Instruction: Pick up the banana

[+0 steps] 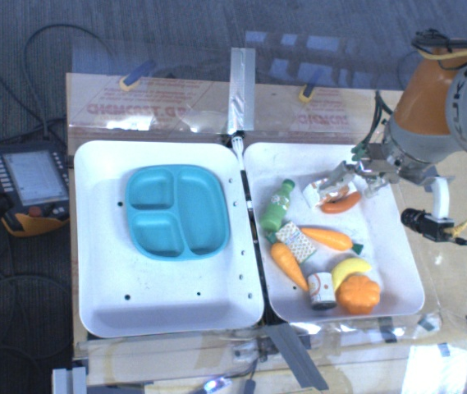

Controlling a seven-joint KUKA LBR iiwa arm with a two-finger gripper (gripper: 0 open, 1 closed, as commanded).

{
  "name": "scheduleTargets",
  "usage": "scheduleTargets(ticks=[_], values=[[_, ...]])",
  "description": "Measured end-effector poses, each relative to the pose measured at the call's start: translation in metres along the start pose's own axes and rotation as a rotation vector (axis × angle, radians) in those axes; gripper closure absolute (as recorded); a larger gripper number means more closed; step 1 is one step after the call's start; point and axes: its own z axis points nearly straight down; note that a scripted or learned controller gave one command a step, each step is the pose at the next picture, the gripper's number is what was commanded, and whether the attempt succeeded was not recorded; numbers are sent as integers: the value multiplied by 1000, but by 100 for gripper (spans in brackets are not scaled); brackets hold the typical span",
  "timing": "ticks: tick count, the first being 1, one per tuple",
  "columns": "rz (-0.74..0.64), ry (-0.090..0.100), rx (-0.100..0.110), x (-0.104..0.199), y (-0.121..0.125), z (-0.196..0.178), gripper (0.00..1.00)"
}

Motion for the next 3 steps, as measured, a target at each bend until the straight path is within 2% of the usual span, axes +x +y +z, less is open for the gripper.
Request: scheduleTargets(ticks=[1, 2, 3], values=[[-2, 1, 1, 1, 0, -8, 100], [306, -3, -1, 40, 10, -110, 100], [375, -3, 0, 39, 18, -121, 100]])
